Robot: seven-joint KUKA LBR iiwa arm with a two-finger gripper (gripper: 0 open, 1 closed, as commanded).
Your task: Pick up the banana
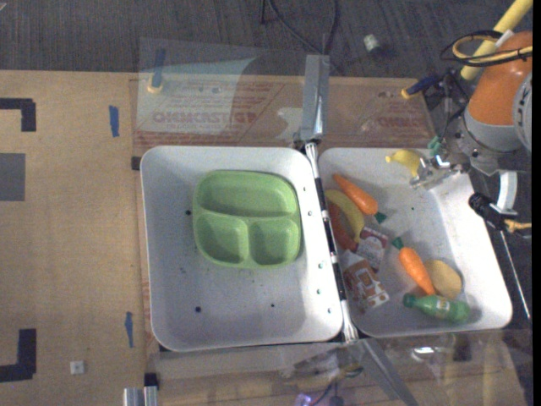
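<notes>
A tan wooden surface [68, 252] sits below a strip of dark carpeted floor [127, 7], and it carries two white bins side by side. The left bin [169, 303] holds one green divided plate [247, 218] with three compartments. The right bin [482, 286] holds two carrots [356, 194], one banana [347, 211], two small printed packets [366, 283] whose lettering is too small to read, one green bottle [438, 308] lying on its side, one yellowish potato-like piece [445, 278] and one small yellow piece [406, 161] at the far edge. A clear sheet [207, 100] beyond the bins bears red lettering, mirrored and illegible. The banana lies against the right bin's left wall, beside one carrot. The jaws [433, 172] hover near the bin's far right corner, well apart from the banana; whether they are parted or closed cannot be made out.
</notes>
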